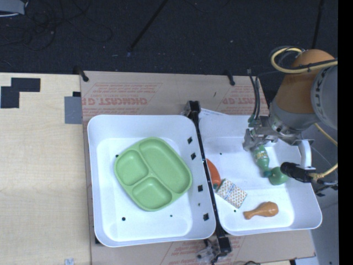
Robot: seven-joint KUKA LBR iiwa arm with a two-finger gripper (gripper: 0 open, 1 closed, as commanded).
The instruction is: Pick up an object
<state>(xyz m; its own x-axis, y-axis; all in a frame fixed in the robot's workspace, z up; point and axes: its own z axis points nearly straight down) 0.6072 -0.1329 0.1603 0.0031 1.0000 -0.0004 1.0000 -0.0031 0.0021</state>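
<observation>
My gripper hangs over the far right part of the right bin, under the grey and orange arm. A green, bottle-like object lies just below the gripper, and I cannot tell whether the two touch. A second green piece lies a little nearer the front. A tan drumstick-shaped toy rests near the bin's front. A patterned packet and an orange-red object lie by the bin's left wall.
The left bin holds a green divided plate. A black divider runs between the bins. A black cable end and hoses hang beside the wrist over the right bin's right edge.
</observation>
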